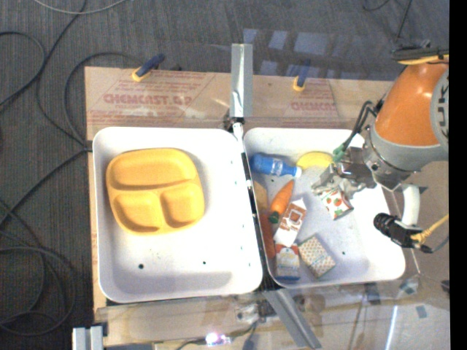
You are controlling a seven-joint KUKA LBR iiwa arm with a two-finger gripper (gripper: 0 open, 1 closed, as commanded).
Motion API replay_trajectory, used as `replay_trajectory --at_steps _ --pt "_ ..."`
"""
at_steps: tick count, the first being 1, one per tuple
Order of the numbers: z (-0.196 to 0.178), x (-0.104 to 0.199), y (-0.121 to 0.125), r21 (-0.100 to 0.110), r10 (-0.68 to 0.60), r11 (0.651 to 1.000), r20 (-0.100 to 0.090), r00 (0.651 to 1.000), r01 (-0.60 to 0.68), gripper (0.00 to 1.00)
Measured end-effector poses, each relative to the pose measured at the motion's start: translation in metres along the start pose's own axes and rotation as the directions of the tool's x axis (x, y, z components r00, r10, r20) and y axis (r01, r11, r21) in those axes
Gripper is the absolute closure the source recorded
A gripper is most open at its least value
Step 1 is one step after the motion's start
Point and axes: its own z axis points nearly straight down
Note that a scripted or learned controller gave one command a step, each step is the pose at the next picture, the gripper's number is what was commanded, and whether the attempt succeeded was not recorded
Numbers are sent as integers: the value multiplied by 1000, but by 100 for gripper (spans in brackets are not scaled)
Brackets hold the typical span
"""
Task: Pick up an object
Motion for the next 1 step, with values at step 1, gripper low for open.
replay_trajectory --at_steps 1 --pt "43 35 10 2 -38 999 1 999 38 100"
